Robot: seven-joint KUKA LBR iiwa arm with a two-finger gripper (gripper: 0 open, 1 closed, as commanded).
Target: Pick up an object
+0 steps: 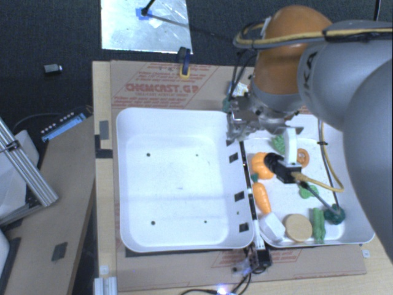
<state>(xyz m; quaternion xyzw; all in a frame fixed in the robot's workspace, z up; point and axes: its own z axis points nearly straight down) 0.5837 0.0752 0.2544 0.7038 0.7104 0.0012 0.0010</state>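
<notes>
Hand (241,123) low over the far-left corner of the right bin (353,226), grip state impossible to tell. Nearest object, an orange carrot (262,197), just nearer along the divider, long axis running near-to-far.

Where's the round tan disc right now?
The tan disc lies in the right bin, near its front edge, between a white block on its left and a green piece on its right.

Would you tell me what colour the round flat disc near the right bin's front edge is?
Tan, like a biscuit; the round disc shows clearly in the camera view.
</notes>
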